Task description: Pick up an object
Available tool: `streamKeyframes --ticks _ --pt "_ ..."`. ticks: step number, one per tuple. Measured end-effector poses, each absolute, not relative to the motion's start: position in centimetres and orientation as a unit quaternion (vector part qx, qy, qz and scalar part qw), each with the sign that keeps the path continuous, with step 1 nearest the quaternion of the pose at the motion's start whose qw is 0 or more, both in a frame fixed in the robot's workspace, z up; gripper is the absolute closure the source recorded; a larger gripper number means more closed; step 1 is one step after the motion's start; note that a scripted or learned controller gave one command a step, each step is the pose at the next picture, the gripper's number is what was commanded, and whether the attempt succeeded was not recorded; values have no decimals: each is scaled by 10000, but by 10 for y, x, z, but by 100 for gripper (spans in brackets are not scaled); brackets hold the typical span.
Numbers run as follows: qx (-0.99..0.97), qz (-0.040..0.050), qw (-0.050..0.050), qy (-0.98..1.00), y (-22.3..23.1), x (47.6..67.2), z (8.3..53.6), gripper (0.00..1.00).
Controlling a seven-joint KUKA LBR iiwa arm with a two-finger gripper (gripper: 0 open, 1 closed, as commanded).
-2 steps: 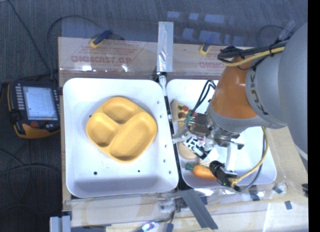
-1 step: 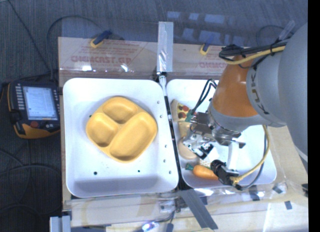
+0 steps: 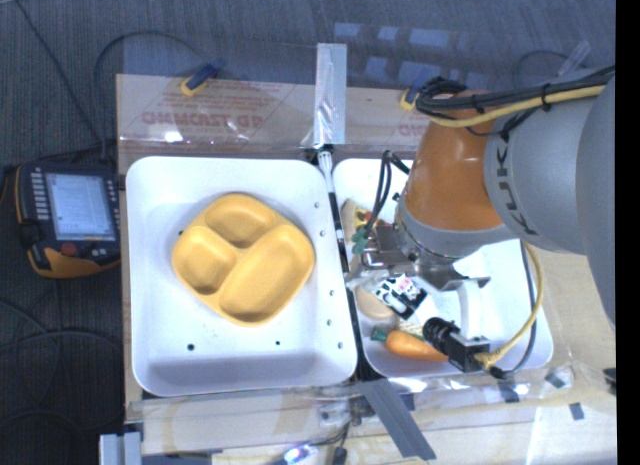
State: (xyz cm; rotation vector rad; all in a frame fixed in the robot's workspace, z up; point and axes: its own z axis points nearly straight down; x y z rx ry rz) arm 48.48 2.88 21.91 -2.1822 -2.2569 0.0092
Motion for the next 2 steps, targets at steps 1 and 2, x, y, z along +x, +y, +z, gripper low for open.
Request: streamKeyframes --ticks 1,2 --pt "-6710 25 9 -7415 -17 485 247 100" --pt "-7811 41 27 -6244 -62 483 214 100"
